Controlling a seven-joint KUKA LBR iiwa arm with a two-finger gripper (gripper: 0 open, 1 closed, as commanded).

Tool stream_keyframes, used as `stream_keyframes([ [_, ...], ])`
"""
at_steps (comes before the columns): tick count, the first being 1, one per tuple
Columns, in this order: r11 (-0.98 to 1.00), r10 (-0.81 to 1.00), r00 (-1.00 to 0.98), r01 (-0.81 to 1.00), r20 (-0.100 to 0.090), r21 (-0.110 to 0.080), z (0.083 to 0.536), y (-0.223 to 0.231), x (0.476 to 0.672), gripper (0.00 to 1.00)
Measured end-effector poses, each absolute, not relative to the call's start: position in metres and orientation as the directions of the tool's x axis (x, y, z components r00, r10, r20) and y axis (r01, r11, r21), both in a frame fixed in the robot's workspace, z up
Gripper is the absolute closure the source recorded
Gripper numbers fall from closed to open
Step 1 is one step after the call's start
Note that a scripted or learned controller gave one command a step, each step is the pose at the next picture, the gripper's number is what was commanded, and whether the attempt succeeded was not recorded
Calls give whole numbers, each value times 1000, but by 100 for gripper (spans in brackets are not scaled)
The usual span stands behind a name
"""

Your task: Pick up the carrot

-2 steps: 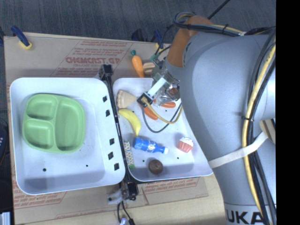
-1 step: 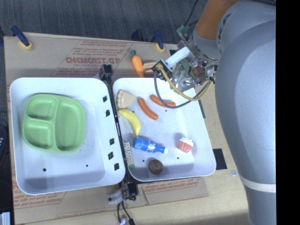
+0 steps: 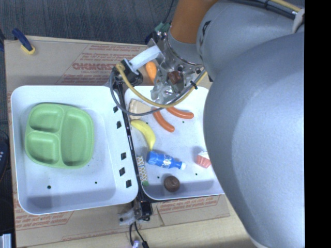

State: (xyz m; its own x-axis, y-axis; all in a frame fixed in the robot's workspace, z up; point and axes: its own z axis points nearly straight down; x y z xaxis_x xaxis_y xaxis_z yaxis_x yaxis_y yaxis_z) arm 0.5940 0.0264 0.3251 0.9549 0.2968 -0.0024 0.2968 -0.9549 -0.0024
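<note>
Grey arm (image 3: 258, 112) overhead | gripper (image 3: 164, 91) finger state: cannot tell | small orange tapered carrot (image 3: 150, 70) at bin's far edge, ungrasped | pickup pending

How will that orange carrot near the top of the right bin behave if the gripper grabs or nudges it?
The orange tapered carrot looks like smooth toy plastic, so it is probably stiff, light and a bit slippery. Its rounded body would likely roll if nudged sideways. It lies close to the right white bin's far edge, beside the gripper, so a push may wedge it there.

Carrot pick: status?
End effector low over right bin, grip unclear. Carrot behind it at far edge, not held. Sausages just below.
</note>
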Motion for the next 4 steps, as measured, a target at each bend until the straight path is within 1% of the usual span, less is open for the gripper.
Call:
stream_keyframes([
  [1, -979, 206, 979, 206, -7, -2, 221, 118, 560, 100],
  [2, -979, 203, 979, 203, -3, -2, 289, 88, 621, 100],
  [3, -979, 204, 979, 204, -3, -1, 289, 89, 621, 0],
  [4, -914, 405, 914, 405, -6, -6, 251, 36, 561, 0],
])
